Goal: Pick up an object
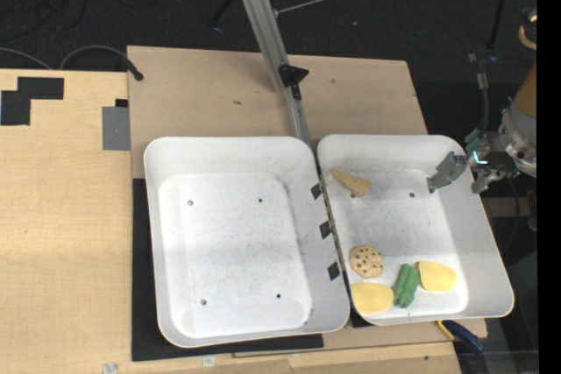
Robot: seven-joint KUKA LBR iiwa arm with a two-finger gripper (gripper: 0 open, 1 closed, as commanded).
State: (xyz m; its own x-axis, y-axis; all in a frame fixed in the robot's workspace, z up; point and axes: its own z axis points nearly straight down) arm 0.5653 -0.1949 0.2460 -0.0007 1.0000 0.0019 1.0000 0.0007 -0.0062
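Observation:
The right bin (pixel 412 215) holds several small food pieces. A tan wedge (pixel 351 182) lies near its back left corner. At the front are a round speckled cookie (pixel 365 259), a yellow piece (pixel 372 298), a green pod (pixel 405 285) and a second yellow piece (pixel 436 276). My gripper (pixel 465 176) hangs over the bin's back right rim, open, with nothing between its fingers. It is well apart from every piece.
The left bin (pixel 228 236) sits beside the right one, with black clips along the shared divider (pixel 324 228). A slanted metal rail (pixel 267 39) rises behind the bins. The wooden bench (pixel 61 215) spreads to the left.

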